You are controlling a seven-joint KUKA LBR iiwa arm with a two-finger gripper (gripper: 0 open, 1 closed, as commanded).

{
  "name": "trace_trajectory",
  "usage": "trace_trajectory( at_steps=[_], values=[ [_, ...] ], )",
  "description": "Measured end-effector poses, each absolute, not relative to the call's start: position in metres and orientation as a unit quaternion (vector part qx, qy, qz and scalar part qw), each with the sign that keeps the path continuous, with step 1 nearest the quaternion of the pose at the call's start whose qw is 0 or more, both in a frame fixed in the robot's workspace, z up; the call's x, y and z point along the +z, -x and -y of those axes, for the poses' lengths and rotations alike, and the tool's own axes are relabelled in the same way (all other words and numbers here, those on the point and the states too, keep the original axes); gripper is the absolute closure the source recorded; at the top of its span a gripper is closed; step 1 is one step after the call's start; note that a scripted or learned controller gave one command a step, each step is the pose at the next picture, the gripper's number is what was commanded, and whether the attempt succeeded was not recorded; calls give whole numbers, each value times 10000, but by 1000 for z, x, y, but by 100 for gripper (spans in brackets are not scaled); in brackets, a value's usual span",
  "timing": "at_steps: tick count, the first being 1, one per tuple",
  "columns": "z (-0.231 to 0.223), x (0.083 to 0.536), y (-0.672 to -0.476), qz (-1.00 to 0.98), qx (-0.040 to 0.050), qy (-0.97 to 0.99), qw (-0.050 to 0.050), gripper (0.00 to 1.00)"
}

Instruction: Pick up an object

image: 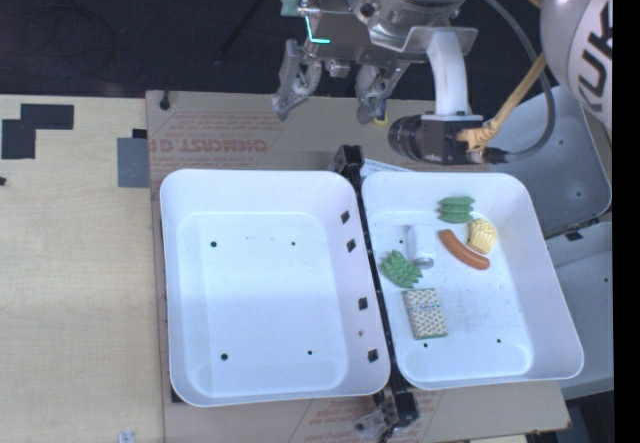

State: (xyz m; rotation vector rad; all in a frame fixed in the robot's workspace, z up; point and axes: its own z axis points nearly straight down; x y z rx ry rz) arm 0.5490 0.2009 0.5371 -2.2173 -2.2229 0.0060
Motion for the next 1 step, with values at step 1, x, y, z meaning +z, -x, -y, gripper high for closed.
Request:
trace_trajectory(
  at_steps=[1],
  values=[
    [-202, 547, -549, 7091, 36, 7051, 18, 100]
  ],
)
